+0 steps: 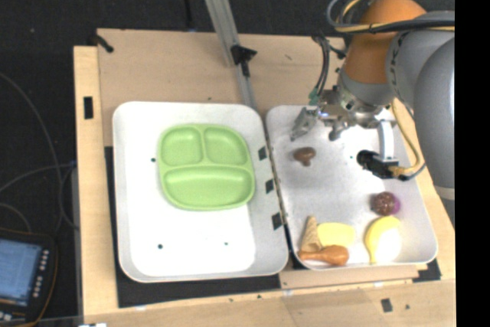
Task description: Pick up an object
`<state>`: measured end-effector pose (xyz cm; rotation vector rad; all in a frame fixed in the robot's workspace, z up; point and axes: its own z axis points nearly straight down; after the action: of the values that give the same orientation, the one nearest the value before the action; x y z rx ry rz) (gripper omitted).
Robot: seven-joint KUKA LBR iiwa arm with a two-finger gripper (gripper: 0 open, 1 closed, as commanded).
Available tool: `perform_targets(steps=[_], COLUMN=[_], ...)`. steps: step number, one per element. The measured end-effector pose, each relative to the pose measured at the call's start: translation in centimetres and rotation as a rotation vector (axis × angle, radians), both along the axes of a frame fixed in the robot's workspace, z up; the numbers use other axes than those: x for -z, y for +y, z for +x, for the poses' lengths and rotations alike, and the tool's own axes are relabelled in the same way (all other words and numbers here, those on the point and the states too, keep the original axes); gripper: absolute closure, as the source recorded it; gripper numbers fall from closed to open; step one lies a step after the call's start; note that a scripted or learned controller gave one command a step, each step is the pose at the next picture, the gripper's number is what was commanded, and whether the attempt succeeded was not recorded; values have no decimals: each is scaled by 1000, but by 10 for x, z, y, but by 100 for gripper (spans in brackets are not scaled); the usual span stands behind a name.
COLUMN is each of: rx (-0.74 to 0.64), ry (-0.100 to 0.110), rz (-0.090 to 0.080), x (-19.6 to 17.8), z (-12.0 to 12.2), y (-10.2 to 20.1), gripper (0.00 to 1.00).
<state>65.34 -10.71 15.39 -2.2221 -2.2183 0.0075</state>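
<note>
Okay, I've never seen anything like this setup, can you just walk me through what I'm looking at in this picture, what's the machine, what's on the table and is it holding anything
This is one picture from a camera fixed above a workbench, looking down at a slant. The grey machine with the orange band is a robot arm reaching in from the right. Its grasping part, the end effector, has two open fingers hanging over the far end of the right bin, with nothing between them. Its job is to pick up an object.

Two shallow white bins sit side by side. The left bin holds a green divided plate. The right bin holds small toy-like items: a little brown piece just below the fingers, a dark reddish ball, a yellow lemon-like shape, and a yellow and orange cluster at the near edge.
</note>
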Motion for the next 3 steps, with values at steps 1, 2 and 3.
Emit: perform_targets(steps=[1,2,3], rx=[1,4,0], ry=[0,-8,-11], rz=[0,0,1], x=[53,37,-13], z=[-1,1,-7], y=[-1,-2,-4], gripper=[0,100,100])
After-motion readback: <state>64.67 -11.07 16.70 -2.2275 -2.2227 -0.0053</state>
